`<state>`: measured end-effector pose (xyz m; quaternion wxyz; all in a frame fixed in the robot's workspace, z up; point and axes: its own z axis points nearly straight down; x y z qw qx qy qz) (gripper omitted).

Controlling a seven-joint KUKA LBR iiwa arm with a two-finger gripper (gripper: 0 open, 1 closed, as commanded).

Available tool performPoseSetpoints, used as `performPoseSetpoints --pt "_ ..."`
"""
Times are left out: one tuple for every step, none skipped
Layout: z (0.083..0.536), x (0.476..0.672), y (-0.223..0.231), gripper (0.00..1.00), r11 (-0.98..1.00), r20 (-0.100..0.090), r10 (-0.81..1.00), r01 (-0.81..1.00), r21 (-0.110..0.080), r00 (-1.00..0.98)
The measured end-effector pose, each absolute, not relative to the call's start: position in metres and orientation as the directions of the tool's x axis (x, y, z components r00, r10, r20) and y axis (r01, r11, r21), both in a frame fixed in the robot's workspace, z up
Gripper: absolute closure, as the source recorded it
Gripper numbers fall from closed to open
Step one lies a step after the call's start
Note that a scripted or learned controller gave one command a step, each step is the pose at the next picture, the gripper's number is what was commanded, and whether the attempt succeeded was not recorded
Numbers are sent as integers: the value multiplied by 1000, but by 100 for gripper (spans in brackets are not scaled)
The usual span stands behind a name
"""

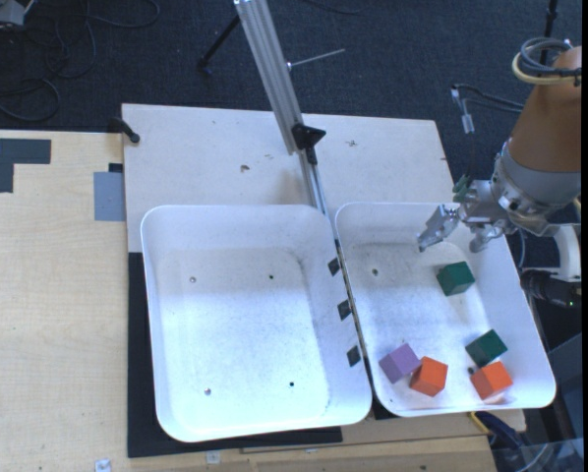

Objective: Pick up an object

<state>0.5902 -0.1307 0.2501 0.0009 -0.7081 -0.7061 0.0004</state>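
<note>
Clearly, we saw a green cube lying in the right bin, just below the gripper. We found its fingers spread apart and holding nothing. Other cubes lay near the front wall.

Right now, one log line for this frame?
phase: approach | fingers open, nothing held, above right bin | nearest: green block | others: dark green block, purple block, two orange blocks

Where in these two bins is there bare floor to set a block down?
The left bin has bare floor wall to wall. In the right bin, the patch along the divider, left of the upper green block, is bare. Its near end is crowded: purple block, two orange blocks, another green.
</note>
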Motion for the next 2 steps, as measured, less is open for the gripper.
performPoseSetpoints --pt "125 578 -208 0 -4 1 1000 1000 -10 4" --pt "89 624 -209 0 1 0 1000 1000 0 -1"
